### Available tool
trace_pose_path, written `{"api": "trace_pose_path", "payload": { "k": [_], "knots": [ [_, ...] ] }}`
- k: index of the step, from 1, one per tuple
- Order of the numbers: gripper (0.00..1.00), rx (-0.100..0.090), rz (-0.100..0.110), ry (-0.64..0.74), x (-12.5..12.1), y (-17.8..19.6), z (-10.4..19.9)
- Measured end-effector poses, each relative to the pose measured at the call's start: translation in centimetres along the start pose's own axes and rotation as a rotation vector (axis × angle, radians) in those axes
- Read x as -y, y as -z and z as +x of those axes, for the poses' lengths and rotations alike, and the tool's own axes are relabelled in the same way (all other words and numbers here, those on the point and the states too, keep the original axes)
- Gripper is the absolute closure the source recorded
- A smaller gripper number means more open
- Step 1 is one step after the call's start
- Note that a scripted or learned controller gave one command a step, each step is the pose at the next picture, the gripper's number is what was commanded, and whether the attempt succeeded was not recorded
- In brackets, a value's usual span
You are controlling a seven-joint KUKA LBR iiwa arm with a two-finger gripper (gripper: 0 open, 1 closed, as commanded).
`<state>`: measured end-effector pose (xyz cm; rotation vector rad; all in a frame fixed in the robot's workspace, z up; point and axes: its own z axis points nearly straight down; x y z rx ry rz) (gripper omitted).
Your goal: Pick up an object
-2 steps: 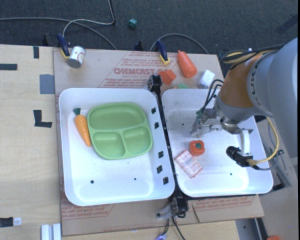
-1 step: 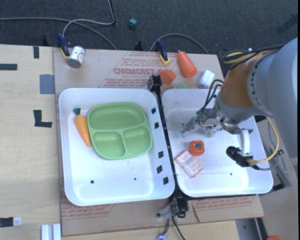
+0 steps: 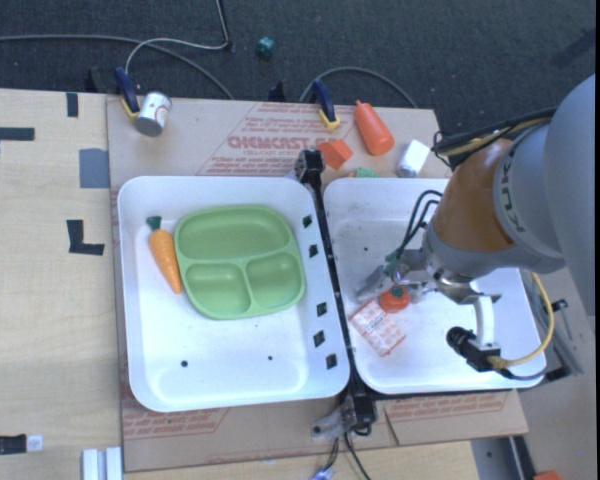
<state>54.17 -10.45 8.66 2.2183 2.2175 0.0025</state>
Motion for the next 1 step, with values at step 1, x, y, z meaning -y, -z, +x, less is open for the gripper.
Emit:
{"api": "trace_pose_path", "payload": {
  "k": [1],
  "knots": [
    [1.0, 0.001, -0.001, 0.0, -0.06, 0.99, -0.04]
  ]
}}
